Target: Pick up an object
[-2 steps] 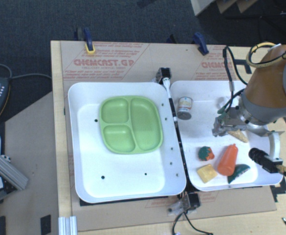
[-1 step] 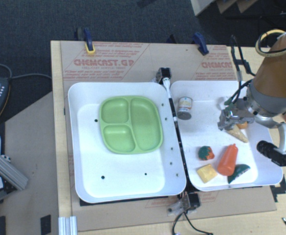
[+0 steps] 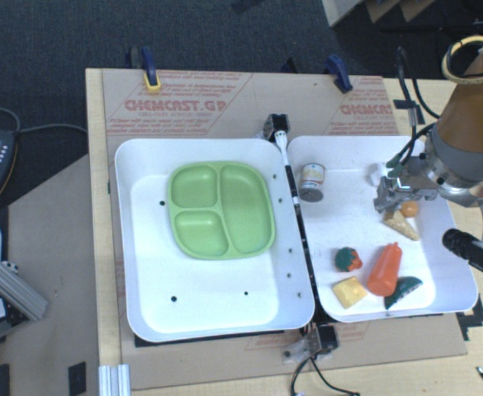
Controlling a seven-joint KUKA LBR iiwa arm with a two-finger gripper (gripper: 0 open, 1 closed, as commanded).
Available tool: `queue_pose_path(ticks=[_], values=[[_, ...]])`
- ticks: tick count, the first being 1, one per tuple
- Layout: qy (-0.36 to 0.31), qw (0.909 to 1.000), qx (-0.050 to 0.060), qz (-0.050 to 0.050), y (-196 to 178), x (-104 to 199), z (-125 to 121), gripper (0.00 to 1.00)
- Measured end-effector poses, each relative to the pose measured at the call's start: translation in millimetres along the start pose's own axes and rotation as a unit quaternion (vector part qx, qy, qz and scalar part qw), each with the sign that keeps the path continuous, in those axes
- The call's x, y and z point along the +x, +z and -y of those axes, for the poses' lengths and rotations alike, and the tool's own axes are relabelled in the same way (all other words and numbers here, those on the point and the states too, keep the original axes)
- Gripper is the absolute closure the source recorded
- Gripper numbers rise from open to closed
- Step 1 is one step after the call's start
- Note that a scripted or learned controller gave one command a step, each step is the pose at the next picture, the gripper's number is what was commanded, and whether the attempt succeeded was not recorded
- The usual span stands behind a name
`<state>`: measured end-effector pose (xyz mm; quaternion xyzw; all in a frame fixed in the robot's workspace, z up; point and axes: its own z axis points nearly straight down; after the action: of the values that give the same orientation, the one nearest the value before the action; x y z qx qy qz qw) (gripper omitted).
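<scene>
Camera view: the gripper [image 3: 394,198] hangs low over a tan wedge-shaped toy [image 3: 401,222], seemingly to grasp it; its grip cannot be told.

Even overhead light washes my bench, flat and bright; the two shallow white plastic bins [image 3: 216,316] run close to overexposed, their rims almost melting into the floors; the pale green three-compartment plastic plate [image 3: 222,209] throws barely a shadow; the dark blue-grey carpet [image 3: 76,23] falls dim and grainy; focus is soft throughout, and small items under my wrist smear together.
</scene>
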<state>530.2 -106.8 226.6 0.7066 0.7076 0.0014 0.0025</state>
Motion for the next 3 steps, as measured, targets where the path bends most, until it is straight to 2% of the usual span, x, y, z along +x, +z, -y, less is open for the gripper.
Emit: queue_pose_path(ticks=[1,2,3], values=[[-0.002,1.0,0.004,-0.002,-6,55,15,1.0],[-0.001,1.0,0.005,-0.002,1,87,34,1.0],[0.0,1.0,0.004,-0.001,2,95,51,1.0]])
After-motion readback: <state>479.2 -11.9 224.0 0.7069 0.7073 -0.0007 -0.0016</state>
